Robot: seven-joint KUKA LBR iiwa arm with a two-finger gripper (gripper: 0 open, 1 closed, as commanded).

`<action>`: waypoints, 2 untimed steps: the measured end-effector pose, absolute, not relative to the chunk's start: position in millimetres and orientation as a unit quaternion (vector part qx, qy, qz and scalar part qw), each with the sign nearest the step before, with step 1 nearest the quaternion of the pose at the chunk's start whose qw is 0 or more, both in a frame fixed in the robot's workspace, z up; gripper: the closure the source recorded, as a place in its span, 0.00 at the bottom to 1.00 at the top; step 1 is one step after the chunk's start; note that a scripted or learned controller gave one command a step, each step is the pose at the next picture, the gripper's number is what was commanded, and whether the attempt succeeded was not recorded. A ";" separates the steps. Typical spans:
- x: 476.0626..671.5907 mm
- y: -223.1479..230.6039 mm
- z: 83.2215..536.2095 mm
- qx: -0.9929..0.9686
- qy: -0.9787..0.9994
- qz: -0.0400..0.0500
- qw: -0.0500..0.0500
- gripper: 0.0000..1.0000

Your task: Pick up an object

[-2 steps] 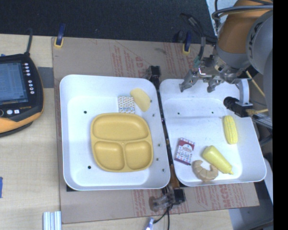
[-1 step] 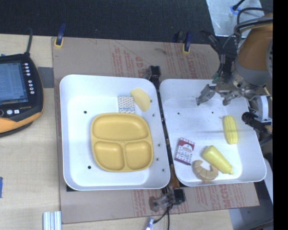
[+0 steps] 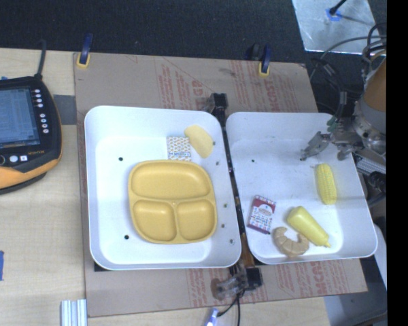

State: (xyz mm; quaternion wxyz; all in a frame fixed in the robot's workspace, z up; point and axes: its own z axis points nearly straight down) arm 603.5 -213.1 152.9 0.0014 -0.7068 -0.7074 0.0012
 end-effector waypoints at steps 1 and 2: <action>575.7 -211.5 130.7 -0.705 -0.709 0.002 0.001 0.00; 556.6 -211.4 146.0 -0.705 -0.709 0.002 0.002 0.00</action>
